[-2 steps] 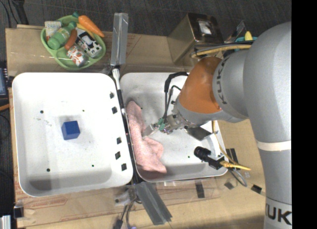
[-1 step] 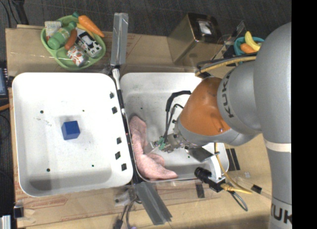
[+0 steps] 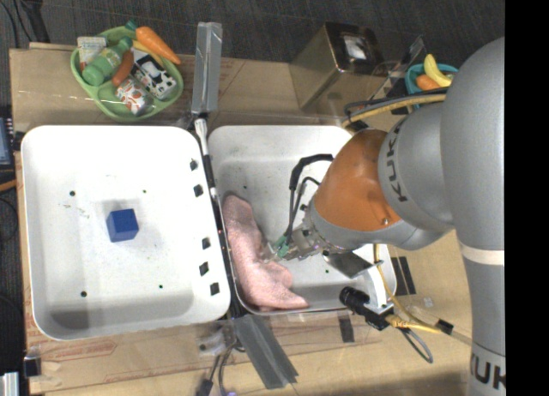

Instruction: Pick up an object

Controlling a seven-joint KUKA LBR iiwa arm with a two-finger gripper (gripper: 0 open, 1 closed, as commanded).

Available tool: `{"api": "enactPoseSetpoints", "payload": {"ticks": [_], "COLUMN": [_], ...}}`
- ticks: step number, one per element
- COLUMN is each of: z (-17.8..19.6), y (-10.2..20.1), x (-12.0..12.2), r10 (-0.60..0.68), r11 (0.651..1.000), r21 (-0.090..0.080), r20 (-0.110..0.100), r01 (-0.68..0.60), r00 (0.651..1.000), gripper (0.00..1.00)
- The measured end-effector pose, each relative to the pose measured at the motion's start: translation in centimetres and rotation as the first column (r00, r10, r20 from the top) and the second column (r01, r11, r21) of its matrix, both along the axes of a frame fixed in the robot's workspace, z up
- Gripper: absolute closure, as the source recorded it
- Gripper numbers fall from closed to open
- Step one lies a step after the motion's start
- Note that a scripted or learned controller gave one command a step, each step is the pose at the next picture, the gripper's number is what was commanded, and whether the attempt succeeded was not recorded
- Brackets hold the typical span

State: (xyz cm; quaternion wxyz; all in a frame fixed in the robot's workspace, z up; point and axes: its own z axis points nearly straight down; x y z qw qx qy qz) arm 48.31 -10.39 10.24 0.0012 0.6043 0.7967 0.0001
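Pink cloth (image 3: 253, 261): crumpled, lying along the left wall of the right bin (image 3: 257, 150), reaching down to its near edge
Gripper (image 3: 281, 250): low in the right bin, its tip at the cloth's right edge; how wide the claw stands cannot be told
Blue cube (image 3: 123, 224): alone, near the middle of the left bin (image 3: 51, 171)
Green bowl (image 3: 103, 103): behind the left bin, heaped with toy food
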Motion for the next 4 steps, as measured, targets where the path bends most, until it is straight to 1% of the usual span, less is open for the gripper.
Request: {"api": "enactPoseSetpoints", "payload": {"ticks": [1,2,3,4], "z": [0.0,0.8,-1.0,-0.1], "y": [-0.1,-0.2,-1.5,-1.4], "x": [0.0,4.8,-0.6,-0.6], "r10": [0.000,-0.032,-0.009,-0.003], "r11": [1.000,0.999,1.000,1.000], "r21": [-0.002,0.001,0.001,0.001], "r20": [0.000,-0.005,-0.002,-0.004], "r01": [0.000,0.032,0.009,0.003], "r00": [1.000,0.999,1.000,1.000], "gripper": [0.00,0.00,0.00,1.00]}}
